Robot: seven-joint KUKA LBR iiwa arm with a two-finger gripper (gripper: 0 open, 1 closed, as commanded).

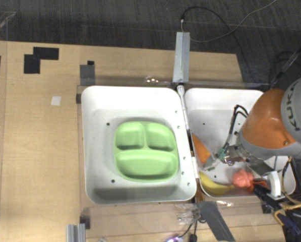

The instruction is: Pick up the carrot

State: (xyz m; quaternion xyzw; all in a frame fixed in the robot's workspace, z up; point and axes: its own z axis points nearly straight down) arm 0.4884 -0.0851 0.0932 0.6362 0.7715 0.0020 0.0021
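The carrot point(200, 149) is an orange piece lying against the left wall of the right bin point(211, 110), partly cut off by the bin's divider. My gripper point(225, 157) hangs low inside that bin, just right of the carrot and above a yellow banana point(214, 186). The arm's orange band point(265, 125) and grey wrist cover the bin's right half. Nothing shows between the gripper and the carrot.
A pink-red fruit point(242, 179) sits beside the banana at the right bin's front edge. The left bin point(95, 135) holds a green divided plate point(145, 150). A metal post point(181, 59) stands behind the divider between the bins. Cables trail at the front right.
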